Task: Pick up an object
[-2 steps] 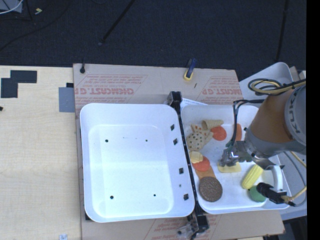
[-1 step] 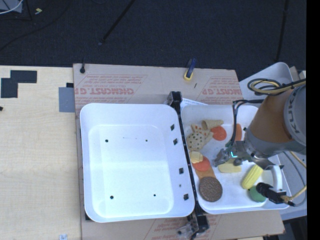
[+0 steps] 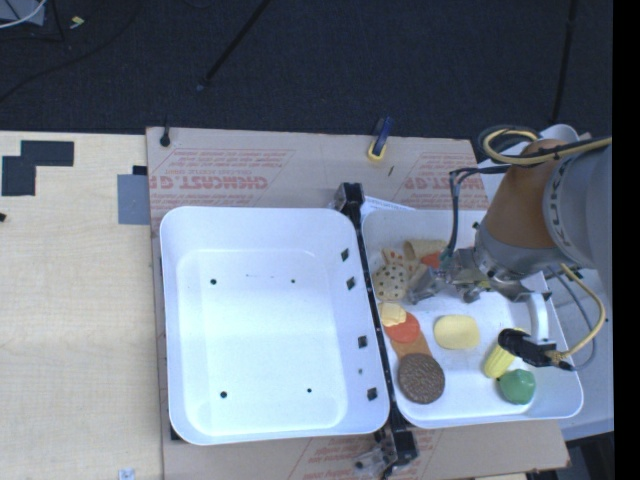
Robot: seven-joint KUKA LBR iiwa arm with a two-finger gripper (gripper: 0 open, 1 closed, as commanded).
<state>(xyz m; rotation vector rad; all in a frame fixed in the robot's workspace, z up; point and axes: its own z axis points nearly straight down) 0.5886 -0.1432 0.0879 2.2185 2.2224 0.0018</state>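
bench point(image 3: 70, 298), cardboard sheet point(image 3: 260, 168), two white bins point(image 3: 260, 223)

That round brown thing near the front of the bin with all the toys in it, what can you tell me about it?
The brown disc is round and flat, like a cookie or burger patty, dark brown with a speckled, rough-looking top and a paler rim. It lies flat on the floor of the right bin, near its front left corner. Its upper edge touches or overlaps a tan strip under the red and yellow piece. The gripper is farther back, apart from it.
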